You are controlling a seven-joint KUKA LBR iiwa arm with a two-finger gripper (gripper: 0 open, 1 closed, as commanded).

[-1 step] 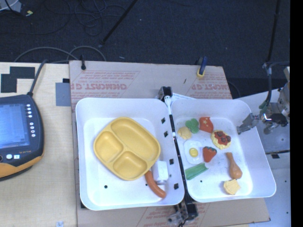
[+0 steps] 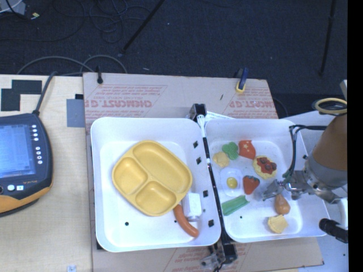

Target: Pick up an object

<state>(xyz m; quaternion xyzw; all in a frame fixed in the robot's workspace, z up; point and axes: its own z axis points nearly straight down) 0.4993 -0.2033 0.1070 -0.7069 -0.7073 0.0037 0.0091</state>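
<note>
The right bin (image 2: 295, 130) holds several toy foods: a green leafy piece (image 2: 230, 149), a red pepper (image 2: 247, 148), a small pizza-like disc (image 2: 265, 165), a fried egg (image 2: 231, 181), a strawberry (image 2: 250, 183), a green pod (image 2: 234, 204), a brown pear-shaped piece (image 2: 282, 205) and a yellow wedge (image 2: 277, 224). My gripper (image 2: 271, 190) hangs low over the right half of this bin. It sits between the strawberry and the brown piece, whose top it touches or nearly touches. The grey arm with its orange band (image 2: 334, 146) comes in from the right.
The left bin (image 2: 105, 146) bears a yellow divided plate (image 2: 151, 176), an orange sausage (image 2: 186, 222) and a small white block (image 2: 194, 204). A black divider (image 2: 205, 169) separates the bins. A teach pendant (image 2: 20, 157) lies on the bench at far left.
</note>
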